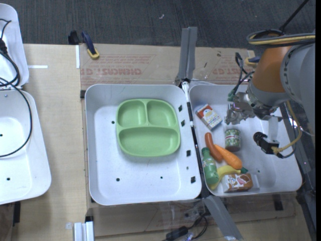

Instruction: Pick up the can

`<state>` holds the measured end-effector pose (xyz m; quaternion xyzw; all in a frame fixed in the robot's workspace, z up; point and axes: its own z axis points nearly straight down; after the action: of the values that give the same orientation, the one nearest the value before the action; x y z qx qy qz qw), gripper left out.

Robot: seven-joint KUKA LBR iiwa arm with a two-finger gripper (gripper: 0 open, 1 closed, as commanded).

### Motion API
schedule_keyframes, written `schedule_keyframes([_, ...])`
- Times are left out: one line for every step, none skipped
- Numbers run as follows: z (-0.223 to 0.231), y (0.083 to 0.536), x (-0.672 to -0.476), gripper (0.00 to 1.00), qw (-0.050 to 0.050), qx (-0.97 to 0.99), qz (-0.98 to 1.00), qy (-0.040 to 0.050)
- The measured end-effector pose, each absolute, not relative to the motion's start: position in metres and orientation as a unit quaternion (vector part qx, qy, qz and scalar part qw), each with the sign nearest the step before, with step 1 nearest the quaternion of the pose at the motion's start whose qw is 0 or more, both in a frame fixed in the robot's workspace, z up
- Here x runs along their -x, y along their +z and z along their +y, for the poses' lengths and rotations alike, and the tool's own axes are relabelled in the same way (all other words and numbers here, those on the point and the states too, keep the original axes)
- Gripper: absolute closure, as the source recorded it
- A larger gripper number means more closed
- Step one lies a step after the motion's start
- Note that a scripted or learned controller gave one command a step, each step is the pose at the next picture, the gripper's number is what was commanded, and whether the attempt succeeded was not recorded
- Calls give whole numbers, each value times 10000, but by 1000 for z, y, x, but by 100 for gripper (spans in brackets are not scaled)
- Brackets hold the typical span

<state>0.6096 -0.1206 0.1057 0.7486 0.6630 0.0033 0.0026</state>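
The can stands untouched in the middle of the right bin, not yet picked up, while the end effector hovers just above it, its grip state impossible to tell.

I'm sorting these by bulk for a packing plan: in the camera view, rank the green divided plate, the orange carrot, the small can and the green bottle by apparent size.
1. Green divided plate, by far the largest.
2. Green bottle and orange carrot: too alike to rank.
3. Small can, smallest.
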Motion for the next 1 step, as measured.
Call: schedule_keyframes([-124, 197, -598, 100, -4, -7224, 6914, -13])
